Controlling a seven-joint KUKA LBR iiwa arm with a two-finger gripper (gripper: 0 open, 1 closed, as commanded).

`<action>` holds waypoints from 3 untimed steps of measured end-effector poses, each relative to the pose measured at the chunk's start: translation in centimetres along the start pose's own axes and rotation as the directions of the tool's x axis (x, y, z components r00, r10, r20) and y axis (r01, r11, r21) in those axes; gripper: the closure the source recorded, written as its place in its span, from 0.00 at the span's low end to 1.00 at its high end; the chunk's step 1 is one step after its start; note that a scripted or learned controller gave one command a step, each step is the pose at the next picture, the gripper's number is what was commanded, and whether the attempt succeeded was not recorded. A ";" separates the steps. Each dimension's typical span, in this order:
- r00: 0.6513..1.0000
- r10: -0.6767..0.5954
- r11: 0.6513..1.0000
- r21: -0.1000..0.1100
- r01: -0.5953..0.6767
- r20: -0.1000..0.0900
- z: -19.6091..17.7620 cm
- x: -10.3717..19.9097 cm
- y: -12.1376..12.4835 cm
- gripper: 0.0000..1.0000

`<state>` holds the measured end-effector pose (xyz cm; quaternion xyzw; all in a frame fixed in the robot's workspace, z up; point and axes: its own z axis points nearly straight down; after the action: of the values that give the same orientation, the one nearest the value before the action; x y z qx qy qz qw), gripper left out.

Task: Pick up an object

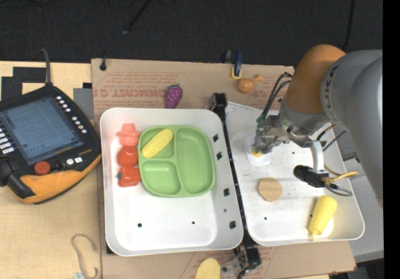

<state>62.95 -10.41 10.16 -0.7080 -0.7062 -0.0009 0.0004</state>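
My gripper is low in the right bin, near its back left part. It sits directly over a small white object, and I cannot see whether it touches that object. A round tan disc lies in front of the gripper, near the bin's middle. A yellow bottle-shaped object lies toward the front right corner.
The left bin holds a green divided plate with a yellow corn cob on it, and red and pink figures beside it. Purple grapes, an orange toy and a teach pendant lie outside the bins.
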 end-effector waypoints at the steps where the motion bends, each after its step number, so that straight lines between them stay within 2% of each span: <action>1: 1.000 -0.001 1.000 -0.002 0.001 0.002 -4.8 0.7 0.5 1.00; 2: 1.000 -0.002 1.000 -0.003 0.002 0.001 -10.7 1.5 0.6 1.00; 3: 1.000 -0.002 1.000 0.000 0.002 0.001 -12.7 1.3 0.6 1.00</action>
<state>63.54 -9.18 22.88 -0.7074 -0.7068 -0.0005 -0.0003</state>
